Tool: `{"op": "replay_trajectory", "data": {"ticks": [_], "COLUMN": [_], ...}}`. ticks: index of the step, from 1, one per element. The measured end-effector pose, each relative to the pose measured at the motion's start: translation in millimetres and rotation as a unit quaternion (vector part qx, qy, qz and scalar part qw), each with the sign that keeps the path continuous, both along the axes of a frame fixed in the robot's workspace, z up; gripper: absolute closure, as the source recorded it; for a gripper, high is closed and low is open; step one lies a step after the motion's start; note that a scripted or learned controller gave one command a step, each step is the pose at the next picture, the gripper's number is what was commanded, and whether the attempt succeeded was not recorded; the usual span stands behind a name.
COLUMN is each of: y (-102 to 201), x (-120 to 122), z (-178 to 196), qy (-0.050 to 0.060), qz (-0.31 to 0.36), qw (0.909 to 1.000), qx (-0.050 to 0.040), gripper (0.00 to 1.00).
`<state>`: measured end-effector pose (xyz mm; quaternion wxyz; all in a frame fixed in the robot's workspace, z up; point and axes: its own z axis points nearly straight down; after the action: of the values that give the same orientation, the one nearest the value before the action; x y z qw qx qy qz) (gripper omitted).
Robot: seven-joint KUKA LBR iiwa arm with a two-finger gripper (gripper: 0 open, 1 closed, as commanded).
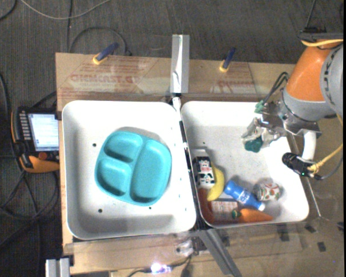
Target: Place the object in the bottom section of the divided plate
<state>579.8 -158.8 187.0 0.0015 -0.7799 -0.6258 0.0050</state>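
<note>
A turquoise divided plate (134,166) lies in the left bin (75,212), with two small sections on its left and one large section on its right. Over the upper right part of the right bin (219,117) hangs my gripper (258,138), reaching in from the right under the orange-banded wrist. A small dark teal object (254,145) sits between its pale fingertips, raised above the bin floor. The gripper is far right of the plate, across the wall between the bins.
Along the right bin's lower edge lie a black-and-white toy (204,171), a yellow banana (219,182), a blue bottle (242,193), a speckled ball (267,190), a carrot (255,214) and a red packet (220,207). A tablet (44,130) sits left of the bench.
</note>
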Motion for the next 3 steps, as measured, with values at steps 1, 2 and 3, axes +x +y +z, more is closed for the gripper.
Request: {"op": "replay_trajectory", "data": {"ticks": [1, 2, 3], "y": [71, 142, 234], "x": [-2, -7, -30], "z": [9, -7, 2], "qy": [-0.001, 0.0, 0.0], "qz": [0.04, -0.007, -0.045], "qw": [0.9992, 1.0, 0.999], "qx": [0.0018, 0.0021, 0.0007], "gripper": [1.0, 1.0, 1.0]}}
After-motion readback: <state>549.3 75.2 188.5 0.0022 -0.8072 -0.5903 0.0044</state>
